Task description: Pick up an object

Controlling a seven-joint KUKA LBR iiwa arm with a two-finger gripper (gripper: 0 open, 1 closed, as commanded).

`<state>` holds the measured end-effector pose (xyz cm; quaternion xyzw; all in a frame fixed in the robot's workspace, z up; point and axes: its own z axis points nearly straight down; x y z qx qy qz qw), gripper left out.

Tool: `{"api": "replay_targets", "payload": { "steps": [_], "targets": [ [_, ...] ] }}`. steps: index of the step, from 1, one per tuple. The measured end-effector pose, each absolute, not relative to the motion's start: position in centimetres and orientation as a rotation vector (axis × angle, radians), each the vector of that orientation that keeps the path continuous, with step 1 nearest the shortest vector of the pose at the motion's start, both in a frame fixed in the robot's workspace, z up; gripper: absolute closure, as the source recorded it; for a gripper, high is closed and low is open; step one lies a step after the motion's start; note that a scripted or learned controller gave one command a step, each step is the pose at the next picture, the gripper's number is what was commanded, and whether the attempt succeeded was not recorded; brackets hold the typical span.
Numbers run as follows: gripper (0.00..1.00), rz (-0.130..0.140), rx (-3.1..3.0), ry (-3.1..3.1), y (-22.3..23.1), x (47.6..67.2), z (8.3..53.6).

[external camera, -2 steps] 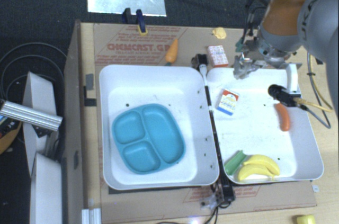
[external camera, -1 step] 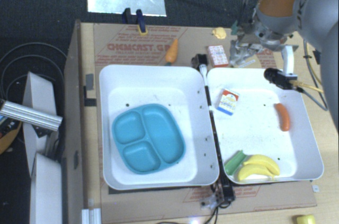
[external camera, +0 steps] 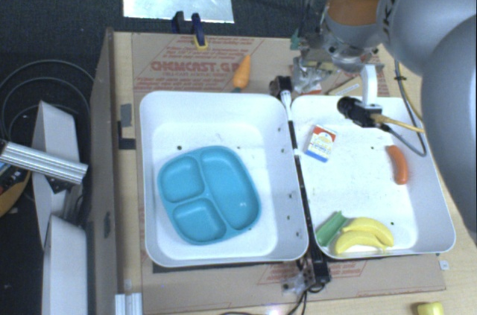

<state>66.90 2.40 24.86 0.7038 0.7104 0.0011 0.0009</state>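
Camera view | hand [external camera: 311,77] grip unreadable | small carton [external camera: 321,143] just below it, apart

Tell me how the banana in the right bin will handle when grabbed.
The banana is curved and looks smooth, so it may twist or slip in a pinch. It lies against a green item near the bin's front wall, so approach room looks tight.
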Motion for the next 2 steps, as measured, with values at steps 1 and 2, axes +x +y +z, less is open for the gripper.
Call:
{"api": "replay_targets", "payload": {
  "steps": [1, 2],
  "targets": [
    [1.00, -0.005, 2.218, 2.228, 2.6, 66.7, 18.0],
    [1.00, 0.011, 2.208, 2.232, 9.1, 66.9, 22.7]
  ]
}}
